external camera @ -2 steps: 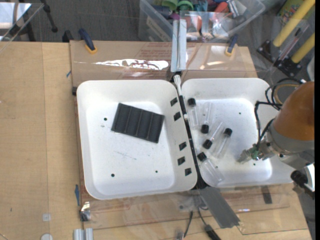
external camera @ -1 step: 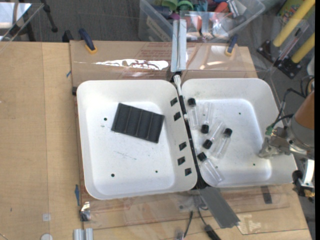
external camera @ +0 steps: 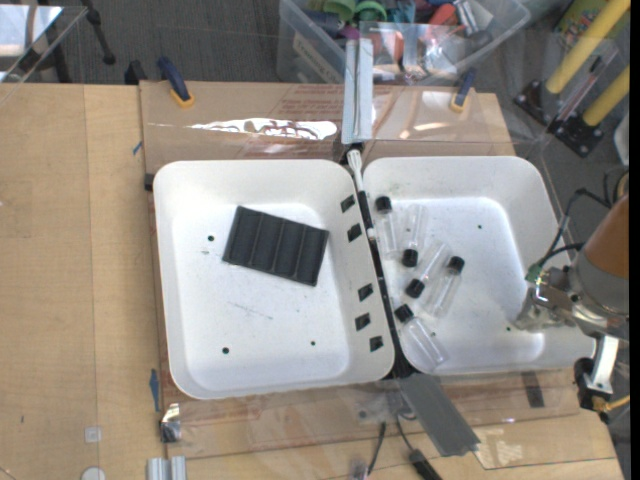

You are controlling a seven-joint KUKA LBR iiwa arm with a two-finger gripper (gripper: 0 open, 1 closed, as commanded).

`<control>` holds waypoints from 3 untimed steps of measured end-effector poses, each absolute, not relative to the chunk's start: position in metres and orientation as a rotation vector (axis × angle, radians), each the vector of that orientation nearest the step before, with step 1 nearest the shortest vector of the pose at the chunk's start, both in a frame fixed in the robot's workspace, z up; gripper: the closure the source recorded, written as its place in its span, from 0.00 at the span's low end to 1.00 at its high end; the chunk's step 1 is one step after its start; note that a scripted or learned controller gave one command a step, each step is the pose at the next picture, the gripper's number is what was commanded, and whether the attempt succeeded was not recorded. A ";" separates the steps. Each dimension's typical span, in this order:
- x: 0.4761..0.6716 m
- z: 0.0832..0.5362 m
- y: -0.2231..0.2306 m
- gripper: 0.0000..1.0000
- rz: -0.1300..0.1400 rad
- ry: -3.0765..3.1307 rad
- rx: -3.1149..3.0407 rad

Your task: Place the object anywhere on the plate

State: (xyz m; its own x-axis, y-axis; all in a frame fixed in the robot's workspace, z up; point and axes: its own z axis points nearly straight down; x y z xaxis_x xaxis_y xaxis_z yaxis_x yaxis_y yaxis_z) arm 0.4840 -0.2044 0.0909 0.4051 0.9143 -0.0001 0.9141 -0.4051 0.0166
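Tabletop [external camera: 70, 268], pale wood, bearing two shallow white bins side by side; left bin [external camera: 180, 358], rounded corners, holding one dark ribbed rectangular plate [external camera: 275, 245] that lies flat and slightly skewed in its far half, nearer the shared divider than the bin's left wall; right bin [external camera: 500, 183], same form, holding a loose cluster of clear vials with black caps [external camera: 425, 278] in its left half, close to the divider, some touching or overlapping, running from the far-left part down to the near-left corner; none of these vials lies on the plate; arm [external camera: 610, 258], grey and orange, entering at the tabletop's right edge, low over the right bin's near-right corner; gripper [external camera: 530, 308], at that bin's right wall, well apart from the vials, its state cannot be told from this view; clear storage tub of coloured items [external camera: 400, 8], beyond the tabletop's far edge.
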 end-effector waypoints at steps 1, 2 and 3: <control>0.493 0.091 -0.114 1.00 0.017 1.403 2.801; 0.488 0.091 -0.104 1.00 0.021 1.198 2.892; 0.485 0.091 -0.096 1.00 0.022 1.023 2.960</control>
